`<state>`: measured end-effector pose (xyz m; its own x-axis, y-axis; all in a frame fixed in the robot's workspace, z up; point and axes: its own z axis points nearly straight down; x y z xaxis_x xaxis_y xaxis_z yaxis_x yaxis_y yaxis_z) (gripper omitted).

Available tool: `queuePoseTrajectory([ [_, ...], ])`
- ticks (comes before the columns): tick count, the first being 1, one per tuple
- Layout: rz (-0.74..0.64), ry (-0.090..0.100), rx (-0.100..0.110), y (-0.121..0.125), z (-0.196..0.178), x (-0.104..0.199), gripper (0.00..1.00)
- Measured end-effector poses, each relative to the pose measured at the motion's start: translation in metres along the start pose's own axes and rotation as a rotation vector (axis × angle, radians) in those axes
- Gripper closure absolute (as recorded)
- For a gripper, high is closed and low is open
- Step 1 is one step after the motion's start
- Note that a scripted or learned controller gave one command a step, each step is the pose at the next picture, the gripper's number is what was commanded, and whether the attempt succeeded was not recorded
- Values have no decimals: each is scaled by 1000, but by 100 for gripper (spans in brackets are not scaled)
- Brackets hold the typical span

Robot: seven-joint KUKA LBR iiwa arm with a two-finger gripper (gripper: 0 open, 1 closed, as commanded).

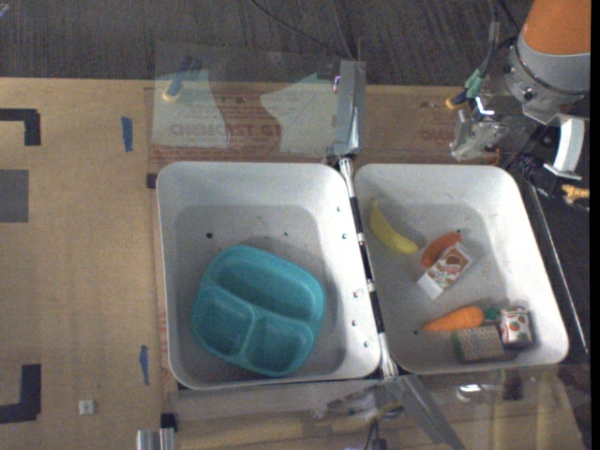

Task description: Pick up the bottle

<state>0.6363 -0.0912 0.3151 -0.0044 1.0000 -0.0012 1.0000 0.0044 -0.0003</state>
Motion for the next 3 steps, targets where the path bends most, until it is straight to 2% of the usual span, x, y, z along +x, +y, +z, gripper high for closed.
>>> queuePoseTrajectory([
  [1,100,-1,0,3,-55,-67,100],
  [2,-61,1,3,30,16,-35,100],
  [3,102,-1,-2,30,-22,-96,100],
])
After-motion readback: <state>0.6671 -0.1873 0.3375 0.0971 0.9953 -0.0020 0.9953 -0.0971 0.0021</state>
